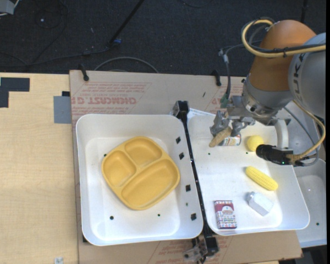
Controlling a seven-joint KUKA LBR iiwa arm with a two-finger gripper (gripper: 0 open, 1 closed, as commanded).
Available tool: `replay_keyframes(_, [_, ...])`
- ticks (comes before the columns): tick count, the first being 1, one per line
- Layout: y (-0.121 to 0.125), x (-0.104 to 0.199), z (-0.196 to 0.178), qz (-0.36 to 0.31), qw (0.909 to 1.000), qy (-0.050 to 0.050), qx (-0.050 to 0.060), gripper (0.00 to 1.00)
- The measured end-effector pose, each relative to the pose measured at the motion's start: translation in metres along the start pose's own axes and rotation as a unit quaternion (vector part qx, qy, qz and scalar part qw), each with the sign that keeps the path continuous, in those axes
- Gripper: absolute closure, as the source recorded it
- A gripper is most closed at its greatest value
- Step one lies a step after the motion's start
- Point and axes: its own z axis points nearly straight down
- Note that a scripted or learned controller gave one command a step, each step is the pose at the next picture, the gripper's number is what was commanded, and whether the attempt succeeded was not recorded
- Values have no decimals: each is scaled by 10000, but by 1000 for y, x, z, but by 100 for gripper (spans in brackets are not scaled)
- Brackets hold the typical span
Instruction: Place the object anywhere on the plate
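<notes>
Nearest the camera, at the bottom edge of the right bin, a small red and white carton lies flat, at about 7 o'clock in that bin. Just to its 3 o'clock rests a pale grey block. Above these, toward 1 o'clock from the carton, lies a yellow corn cob, tilted. Farther up, near the bin's 12 o'clock, sits a small round yellow piece, and just at its 9 o'clock lies a small white object with a red mark.

My claw hangs over the upper left part of the right bin, right by that small white object. A tan finger slants down toward 8 o'clock. I cannot tell whether my claw is wide, narrow or holding anything.

At 9 o'clock from all this, the left bin holds the yellow plate, a tray with three compartments, lying flat near the bin's centre, well apart from my claw.
</notes>
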Motion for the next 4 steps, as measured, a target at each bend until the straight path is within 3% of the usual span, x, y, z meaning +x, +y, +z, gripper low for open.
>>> replay_keyframes(4, [-63, 192, -4, -15, 10000, 0, 3, 100])
